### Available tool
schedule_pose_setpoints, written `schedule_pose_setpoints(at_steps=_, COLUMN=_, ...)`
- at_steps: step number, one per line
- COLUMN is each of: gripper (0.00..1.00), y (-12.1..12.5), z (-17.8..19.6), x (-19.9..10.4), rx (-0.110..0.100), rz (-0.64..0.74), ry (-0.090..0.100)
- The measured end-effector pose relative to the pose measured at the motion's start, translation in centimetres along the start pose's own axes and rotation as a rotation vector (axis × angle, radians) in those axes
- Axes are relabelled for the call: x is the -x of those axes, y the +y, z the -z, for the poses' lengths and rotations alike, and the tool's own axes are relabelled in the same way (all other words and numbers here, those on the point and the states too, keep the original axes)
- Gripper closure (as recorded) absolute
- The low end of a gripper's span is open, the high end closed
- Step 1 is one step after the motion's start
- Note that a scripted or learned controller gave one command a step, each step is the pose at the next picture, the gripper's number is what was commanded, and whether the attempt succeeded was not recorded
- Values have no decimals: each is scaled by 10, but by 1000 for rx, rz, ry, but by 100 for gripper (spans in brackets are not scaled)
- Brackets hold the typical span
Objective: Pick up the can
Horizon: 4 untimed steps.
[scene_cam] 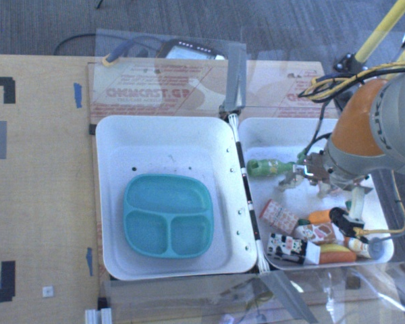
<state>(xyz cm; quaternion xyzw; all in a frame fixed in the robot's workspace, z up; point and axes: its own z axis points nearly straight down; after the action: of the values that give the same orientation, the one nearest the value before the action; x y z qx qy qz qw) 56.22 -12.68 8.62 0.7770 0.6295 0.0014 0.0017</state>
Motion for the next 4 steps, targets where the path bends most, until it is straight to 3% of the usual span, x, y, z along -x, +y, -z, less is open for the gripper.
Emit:
schedule_pose_setpoints(at_steps=1, gripper=0, y=74, z=36, x=-42, rx=0, rz=128, ry=-1)
schedule_pose_setpoints(at_steps=2, gripper=0, y=105, z=40, x=-4, rx=-2, rz=-129, ry=-2)
schedule_pose_setpoints(at_steps=3, gripper=0, y=111, z=0, x=47, rx=-18, rz=-469, ry=9)
schedule_pose_setpoints(at_steps=4, gripper=0, y=95, z=0, x=-20, rx=-13, rz=-577, ry=-7)
